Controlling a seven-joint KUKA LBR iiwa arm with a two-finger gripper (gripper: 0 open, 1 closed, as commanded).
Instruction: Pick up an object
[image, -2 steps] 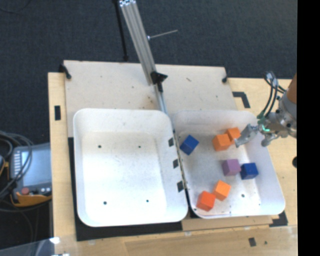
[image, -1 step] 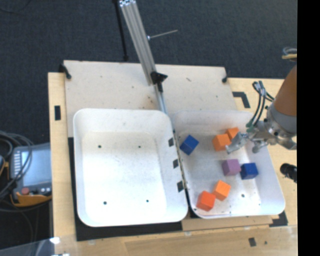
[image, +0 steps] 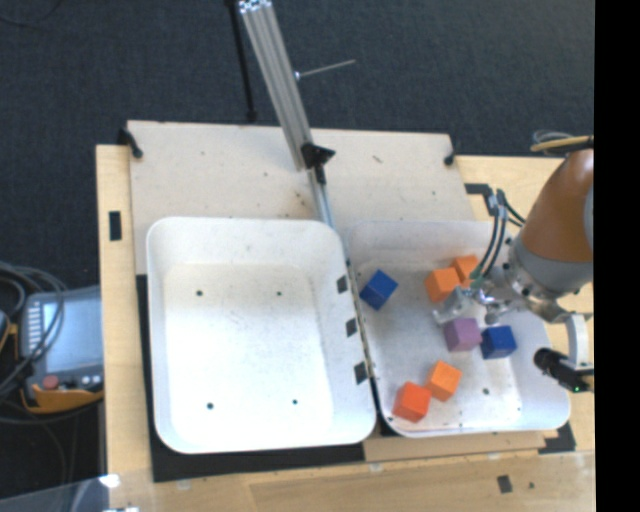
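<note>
While the arm (image: 560, 225) reaches in from the right of the camera view, its pincer (image: 478, 300) hangs low over the right bin (image: 400, 240), just above the purple cube (image: 461, 333). Whether the pincer is released or clenched cannot be told, since the wrist and cables cover it from above, and no block can be seen held in it.

Six blocks lie in the right bin. A blue cube (image: 378, 289) sits toward the bin's left side, near the divider between the two bins. Two orange cubes lie at the far side: one orange block (image: 441, 283) just left of the pincer, and a second orange piece (image: 466, 268) touching or nearly touching it, partly hidden by the cables. The purple cube rests in the middle of the bin, with a second blue cube (image: 498, 342) just beside it on the right. Nearer the front edge lie a small orange cube (image: 445, 379) and, close to its left, a red-orange cube (image: 412, 401) by the bin's near rim.

The left bin (image: 160, 300) stands beside the right one on the tabletop (image: 115, 330), their rims meeting. A metal pole (image: 285, 90) slants up from the far side of the bins. A small screen unit (image: 55, 330) sits off the tabletop at the left.
</note>
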